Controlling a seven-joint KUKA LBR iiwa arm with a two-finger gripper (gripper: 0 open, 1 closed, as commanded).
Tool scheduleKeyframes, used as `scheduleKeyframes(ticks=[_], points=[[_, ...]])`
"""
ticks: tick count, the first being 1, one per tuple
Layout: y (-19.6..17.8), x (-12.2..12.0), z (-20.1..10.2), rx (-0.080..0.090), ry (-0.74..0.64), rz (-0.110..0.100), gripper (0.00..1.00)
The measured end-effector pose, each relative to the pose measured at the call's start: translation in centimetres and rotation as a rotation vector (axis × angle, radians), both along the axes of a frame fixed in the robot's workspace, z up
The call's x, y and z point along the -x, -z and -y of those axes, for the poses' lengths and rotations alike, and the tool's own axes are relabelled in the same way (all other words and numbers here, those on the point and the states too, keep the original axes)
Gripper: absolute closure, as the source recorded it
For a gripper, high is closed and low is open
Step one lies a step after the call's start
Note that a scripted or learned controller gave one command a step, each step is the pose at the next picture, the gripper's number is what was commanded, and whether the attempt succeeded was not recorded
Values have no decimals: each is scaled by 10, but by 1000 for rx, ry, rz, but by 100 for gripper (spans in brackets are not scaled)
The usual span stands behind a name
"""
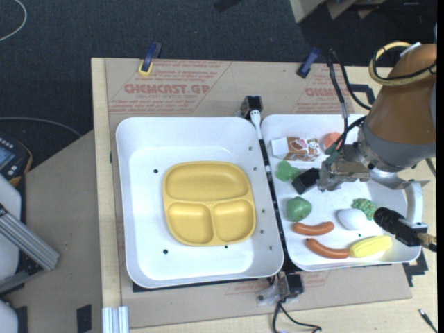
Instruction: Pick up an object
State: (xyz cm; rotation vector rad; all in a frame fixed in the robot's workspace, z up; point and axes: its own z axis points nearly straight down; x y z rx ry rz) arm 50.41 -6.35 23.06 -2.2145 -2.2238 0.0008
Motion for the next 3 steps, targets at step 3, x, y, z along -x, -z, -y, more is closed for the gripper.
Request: scheduleKeyframes(ticks=[3], points=[[14, -1, -7, 3, 4, 4, 100]])
